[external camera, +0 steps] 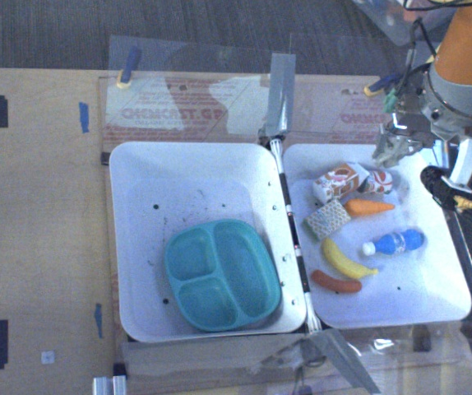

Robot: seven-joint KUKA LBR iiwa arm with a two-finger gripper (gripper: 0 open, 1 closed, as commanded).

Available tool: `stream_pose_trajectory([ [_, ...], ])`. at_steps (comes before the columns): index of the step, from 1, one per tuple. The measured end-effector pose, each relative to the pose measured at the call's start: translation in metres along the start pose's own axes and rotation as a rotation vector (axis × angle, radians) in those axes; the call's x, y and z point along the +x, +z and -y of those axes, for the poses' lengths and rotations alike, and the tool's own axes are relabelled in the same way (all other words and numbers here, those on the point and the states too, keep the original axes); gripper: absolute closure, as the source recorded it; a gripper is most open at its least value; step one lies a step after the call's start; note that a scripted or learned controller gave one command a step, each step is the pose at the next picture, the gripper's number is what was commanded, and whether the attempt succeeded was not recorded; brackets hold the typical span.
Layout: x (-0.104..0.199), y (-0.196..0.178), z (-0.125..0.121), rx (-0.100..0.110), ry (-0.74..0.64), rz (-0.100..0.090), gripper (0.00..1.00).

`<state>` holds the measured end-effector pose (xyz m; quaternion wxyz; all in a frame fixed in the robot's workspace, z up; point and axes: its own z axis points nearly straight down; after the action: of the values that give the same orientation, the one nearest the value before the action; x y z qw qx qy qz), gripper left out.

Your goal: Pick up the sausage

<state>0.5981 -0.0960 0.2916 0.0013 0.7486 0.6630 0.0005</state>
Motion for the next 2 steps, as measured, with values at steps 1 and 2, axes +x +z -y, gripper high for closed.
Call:
stream_pose_trajectory([
  [1,0.032,0.010,0.021,0.005,0.022,-0.001,1.00],
  [2,0.051,0.016,0.021,0.007,0.089,-0.001,1.00],
])
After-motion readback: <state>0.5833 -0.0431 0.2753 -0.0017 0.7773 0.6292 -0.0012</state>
